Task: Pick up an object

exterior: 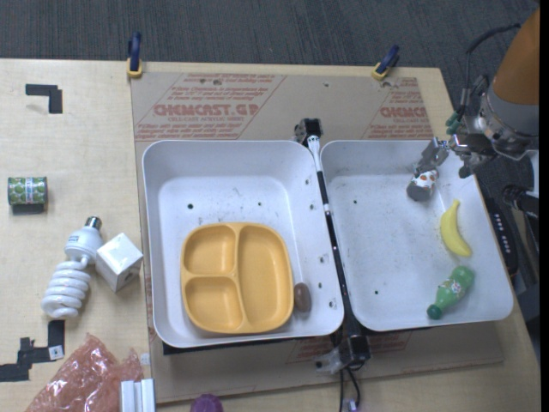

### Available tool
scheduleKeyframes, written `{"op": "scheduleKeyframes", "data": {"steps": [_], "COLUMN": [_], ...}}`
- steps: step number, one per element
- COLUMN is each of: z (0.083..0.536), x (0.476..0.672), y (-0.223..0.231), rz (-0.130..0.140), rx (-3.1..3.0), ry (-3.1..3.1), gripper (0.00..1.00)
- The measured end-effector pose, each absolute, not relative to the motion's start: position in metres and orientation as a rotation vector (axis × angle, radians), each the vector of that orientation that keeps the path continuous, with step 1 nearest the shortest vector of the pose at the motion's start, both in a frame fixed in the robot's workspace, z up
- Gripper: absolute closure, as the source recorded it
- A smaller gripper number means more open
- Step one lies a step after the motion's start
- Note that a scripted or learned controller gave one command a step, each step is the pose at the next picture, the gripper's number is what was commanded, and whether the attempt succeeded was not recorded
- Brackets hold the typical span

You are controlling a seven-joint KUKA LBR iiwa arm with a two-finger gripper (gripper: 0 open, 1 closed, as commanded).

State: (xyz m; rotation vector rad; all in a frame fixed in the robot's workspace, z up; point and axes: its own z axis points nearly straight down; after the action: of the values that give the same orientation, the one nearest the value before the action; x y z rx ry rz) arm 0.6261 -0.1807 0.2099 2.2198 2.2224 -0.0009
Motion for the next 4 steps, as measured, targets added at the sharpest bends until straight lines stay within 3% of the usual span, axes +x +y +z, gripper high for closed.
{"op": "scheduleKeyframes", "data": {"steps": [1,2,3,4], "z": [0.092,0.093,0.103,0.092], "x": [0.638,0.575,0.576,0.625], "y": [-0.216,-0.219,-0.221,-0.223], "rz": [0.005,0.006,0.004,-0.009], "rx": [2.221,2.223,2.221,2.223], "ry": [2.23,2.228,2.22,2.228], "gripper": [0.0,0.0,1.0,1.0]}}
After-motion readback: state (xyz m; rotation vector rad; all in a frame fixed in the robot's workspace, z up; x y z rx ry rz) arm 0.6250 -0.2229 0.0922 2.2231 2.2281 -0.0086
